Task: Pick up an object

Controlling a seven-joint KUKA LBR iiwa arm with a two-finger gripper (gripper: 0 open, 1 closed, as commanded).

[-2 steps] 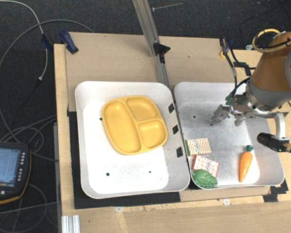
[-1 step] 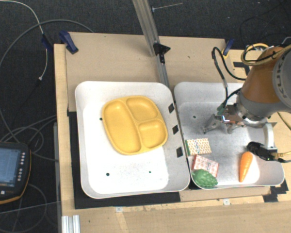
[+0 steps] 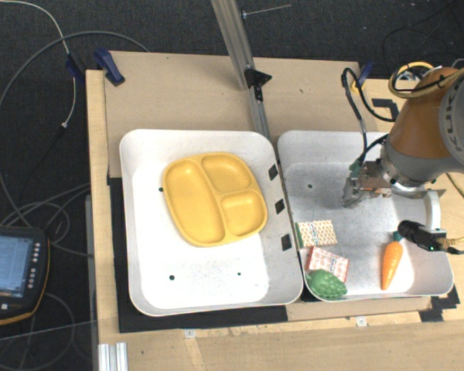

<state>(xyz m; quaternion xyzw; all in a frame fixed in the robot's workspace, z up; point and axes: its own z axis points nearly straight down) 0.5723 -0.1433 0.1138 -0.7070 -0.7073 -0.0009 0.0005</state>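
Gripper (image 3: 359, 189) low over right white bin (image 3: 332, 154) — finger state cannot tell; orange plastic carrot (image 3: 391, 263) lies near, toward bin's front right.

Left bin (image 3: 143, 207): yellow divided plate (image 3: 213, 198). Right bin (image 3: 325, 149): patterned packet (image 3: 317, 233), red-and-white packet (image 3: 328, 263), green vegetable (image 3: 327, 285), carrot (image 3: 391, 263). Gripper (image 3: 363, 190) low over right bin's bare middle, apart from all items.

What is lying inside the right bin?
In the right bin: a patterned packet, a red-and-white packet, a green toy vegetable and a carrot. The gripper covers the floor beneath it.
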